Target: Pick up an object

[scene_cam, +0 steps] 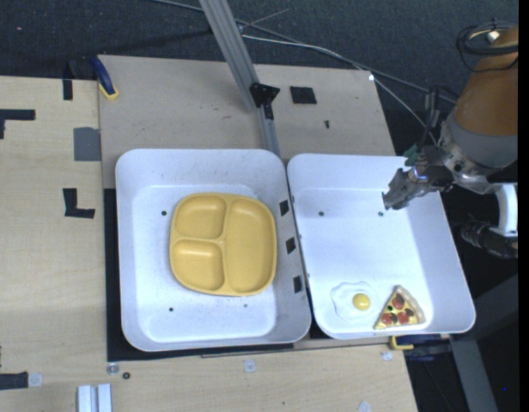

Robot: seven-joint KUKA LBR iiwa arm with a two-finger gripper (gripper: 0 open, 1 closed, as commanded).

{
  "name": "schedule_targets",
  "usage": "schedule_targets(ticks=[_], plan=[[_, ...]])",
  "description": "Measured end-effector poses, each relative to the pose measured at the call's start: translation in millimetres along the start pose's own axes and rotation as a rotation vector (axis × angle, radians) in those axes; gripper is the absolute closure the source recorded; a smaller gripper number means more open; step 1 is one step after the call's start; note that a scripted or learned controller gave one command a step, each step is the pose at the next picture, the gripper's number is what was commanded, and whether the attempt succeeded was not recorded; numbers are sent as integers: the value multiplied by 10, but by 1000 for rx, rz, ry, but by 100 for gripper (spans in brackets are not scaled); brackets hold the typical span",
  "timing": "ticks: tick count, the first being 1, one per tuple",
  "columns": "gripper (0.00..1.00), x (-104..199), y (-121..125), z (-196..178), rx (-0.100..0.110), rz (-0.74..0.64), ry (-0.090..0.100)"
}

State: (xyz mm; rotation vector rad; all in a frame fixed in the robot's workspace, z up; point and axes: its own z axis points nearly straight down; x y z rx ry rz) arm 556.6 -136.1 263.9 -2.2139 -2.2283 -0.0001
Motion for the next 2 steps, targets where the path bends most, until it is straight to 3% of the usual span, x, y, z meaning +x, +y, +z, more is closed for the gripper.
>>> schedule_targets(ticks=[2], plan=[[100, 952, 340, 173, 0, 0, 1]])
